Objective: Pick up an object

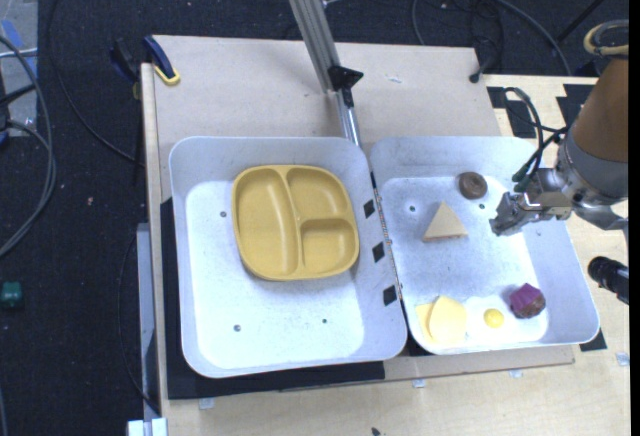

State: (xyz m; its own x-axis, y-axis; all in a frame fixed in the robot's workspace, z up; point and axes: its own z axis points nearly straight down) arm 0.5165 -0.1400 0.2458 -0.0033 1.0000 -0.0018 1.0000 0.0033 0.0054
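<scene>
White-walled right bin (570,254) holds my candidate objects, the tan wedge (444,223) nearest and just left of the gripper (506,218), which hangs low with nothing visibly held, and I cannot tell its opening width from here.

The arm (598,159) is grey with a broad orange band above the wrist. Black cables loop beside it. Its gripper (508,216) is dark metal.

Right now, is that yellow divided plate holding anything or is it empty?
Empty. The yellow divided plate in the left bin shows only bare yellow compartments, with nothing lying in any of them.
</scene>
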